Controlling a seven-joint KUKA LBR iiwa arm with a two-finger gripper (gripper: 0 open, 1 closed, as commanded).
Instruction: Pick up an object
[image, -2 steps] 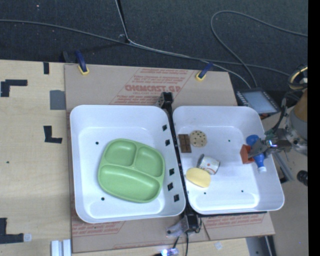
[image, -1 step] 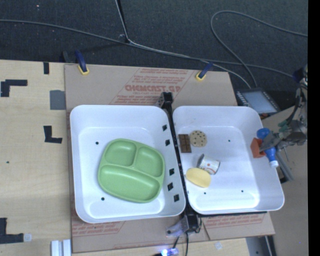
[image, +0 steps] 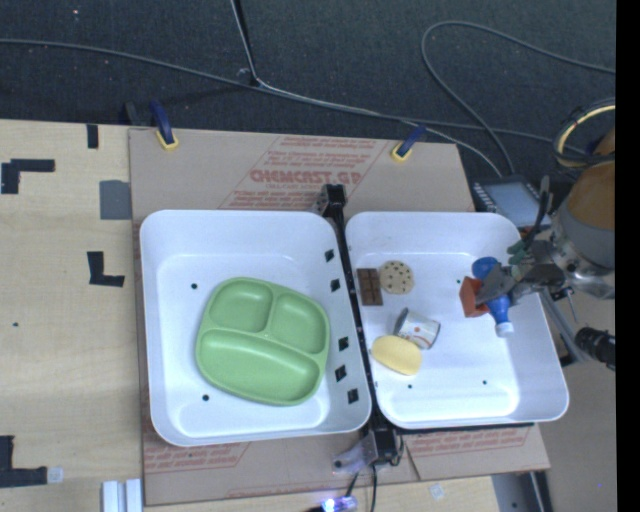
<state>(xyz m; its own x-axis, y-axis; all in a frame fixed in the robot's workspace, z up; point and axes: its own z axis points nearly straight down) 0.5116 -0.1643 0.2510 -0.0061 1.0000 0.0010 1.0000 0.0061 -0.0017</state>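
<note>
The gripper (image: 512, 283) partly hides a blue and orange object (image: 487, 290), perhaps a bottle.

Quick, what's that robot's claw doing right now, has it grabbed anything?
Gripper: over the right white bin, by a blue bottle-like object and an orange-red block; its grip cannot be told.

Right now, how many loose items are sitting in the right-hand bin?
5. A brown chocolate bar and a cookie near the divider, a small can and a yellow lemon-like piece below them, and a blue-and-orange cluster under the end effector, which may hide more.
</note>
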